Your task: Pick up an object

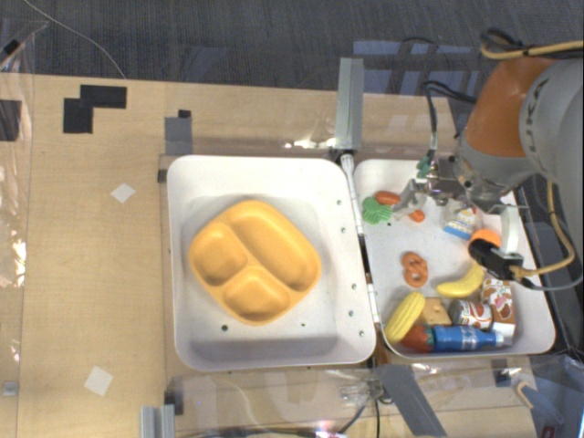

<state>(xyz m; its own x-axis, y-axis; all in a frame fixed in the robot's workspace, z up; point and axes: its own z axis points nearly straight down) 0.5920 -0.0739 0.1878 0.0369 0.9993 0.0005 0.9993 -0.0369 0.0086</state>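
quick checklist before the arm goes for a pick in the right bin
1. Gripper is over the right bin: ok.
2. Nothing seen held by the gripper: ok.
3. Targets near it, green toy and orange carrot: ok.
4. Gripper opening: cannot tell.
5. Banana, corn and blue bottle crowded at the near end: not ok for a clean pick.
6. Yellow tray sits in the left bin, out of the way: ok.

Left bin: I see a yellow divided plate lying inside it.
Bench: tan surface, I note black tape marks near its far-left corner.
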